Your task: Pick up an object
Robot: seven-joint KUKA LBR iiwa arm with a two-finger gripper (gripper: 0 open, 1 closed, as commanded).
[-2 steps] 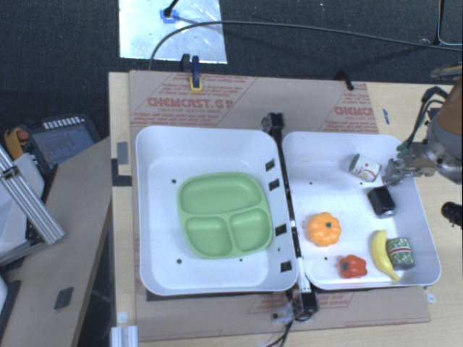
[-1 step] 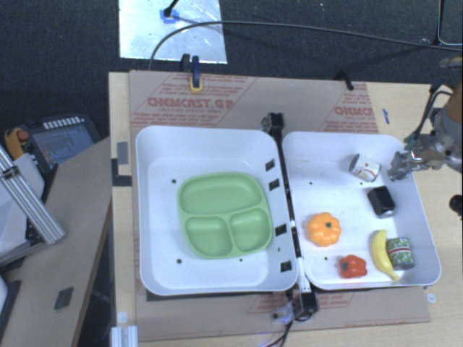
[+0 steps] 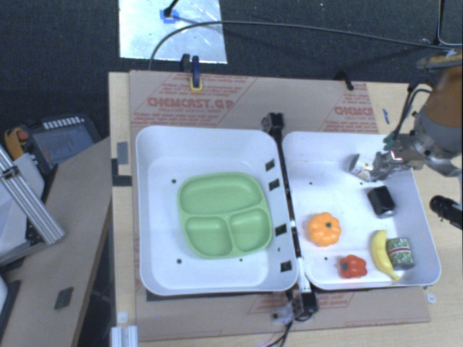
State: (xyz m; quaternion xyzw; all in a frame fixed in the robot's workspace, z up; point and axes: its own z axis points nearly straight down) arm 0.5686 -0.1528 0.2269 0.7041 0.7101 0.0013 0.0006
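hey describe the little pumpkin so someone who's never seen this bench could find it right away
Look in the right-hand white bin, near its left wall. The small orange pumpkin sits there, up and left of the red pepper. It is the only round, ribbed orange thing; the banana beside them is long and yellow.

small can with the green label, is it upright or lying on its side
Lying on its side. The small can with the green label rests lengthwise on the right white bin floor, beside the yellow banana.

Grey arm (image 3: 441,132) with an orange band above the wrist; metallic silver end effector (image 3: 365,168); thin black cables alongside.
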